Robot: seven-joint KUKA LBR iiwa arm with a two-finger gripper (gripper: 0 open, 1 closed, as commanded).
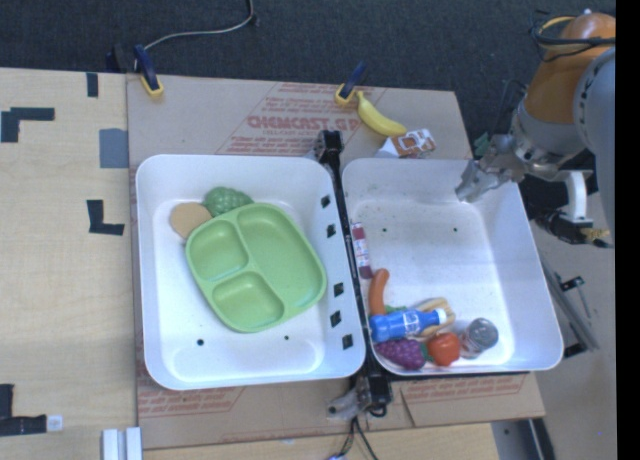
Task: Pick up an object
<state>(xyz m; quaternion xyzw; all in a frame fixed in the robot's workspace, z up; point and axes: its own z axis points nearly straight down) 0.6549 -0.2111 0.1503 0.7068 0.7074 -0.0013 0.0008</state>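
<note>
Camera view from above the bench looks down on a cluster of small objects bunched in the near corner of the right bin: a blue bottle lying on its side, a purple bunch of grapes just below it, a red tomato-like piece beside the grapes, a grey round object at the cluster's right end, an orange carrot pointing up along the bin's left wall, and a pale yellowish piece above the bottle. These things touch or nearly touch one another. The gripper sits over the far right corner of the same bin, well apart from the cluster, with nothing seen between its tips; whether it is open or closed I cannot tell.

The left bin holds a green divided tray set at a tilt, with a green leafy item and a tan round piece at the tray's far left edge. Beyond the bins, a yellow banana lies on the cardboard, with a small wrapper just beside it.
</note>
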